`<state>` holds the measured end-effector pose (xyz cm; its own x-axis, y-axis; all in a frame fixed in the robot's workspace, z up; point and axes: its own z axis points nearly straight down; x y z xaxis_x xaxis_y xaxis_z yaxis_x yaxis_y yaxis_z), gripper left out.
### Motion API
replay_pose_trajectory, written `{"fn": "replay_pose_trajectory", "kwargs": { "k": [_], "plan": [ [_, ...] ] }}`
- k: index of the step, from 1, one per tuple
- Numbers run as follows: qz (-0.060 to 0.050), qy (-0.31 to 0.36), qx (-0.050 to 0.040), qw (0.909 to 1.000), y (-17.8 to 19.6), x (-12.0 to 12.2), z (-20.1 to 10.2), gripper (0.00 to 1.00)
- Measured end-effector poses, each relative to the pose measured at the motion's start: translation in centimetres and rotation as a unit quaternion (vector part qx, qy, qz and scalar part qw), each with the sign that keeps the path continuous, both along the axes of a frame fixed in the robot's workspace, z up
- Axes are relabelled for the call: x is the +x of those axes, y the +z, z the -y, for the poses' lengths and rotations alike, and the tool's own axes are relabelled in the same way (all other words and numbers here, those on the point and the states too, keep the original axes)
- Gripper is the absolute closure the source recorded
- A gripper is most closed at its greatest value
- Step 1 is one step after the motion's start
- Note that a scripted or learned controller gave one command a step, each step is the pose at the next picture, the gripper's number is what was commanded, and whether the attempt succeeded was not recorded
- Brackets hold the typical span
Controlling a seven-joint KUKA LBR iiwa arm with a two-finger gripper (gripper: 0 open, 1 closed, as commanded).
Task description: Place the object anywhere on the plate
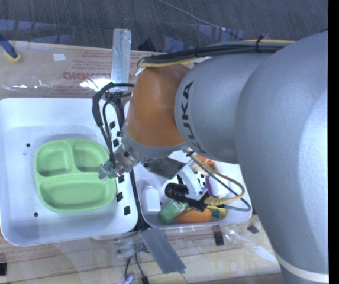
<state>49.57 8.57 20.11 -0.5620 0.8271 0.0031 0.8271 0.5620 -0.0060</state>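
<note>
A light green divided plate (pixel 71 176) lies in the left white bin (pixel 15 129), with one long compartment at the front and two smaller ones behind. My gripper (pixel 109 170) hangs low over the plate's right rim, at the wall between the two bins. The grey arm with its orange band reaches in from the right and covers most of the right bin (pixel 240 215). Something small and greenish shows at the gripper's tip, but whether it is held is unclear.
In the visible front part of the right bin lie a white object (pixel 151 199), a green object (pixel 168 213) and an orange carrot-like item (pixel 196 215). A red and yellow item (pixel 204 161) peeks out under the arm. A clear tube (pixel 120 55) stands behind the bins.
</note>
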Motion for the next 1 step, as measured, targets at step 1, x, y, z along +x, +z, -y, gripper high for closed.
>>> {"fn": "replay_pose_trajectory", "kwargs": {
  "k": [1],
  "plan": [
    [0.0, 0.0, 0.0, 1.0, 0.03, 0.02, 0.01, 0.0]
  ]
}}
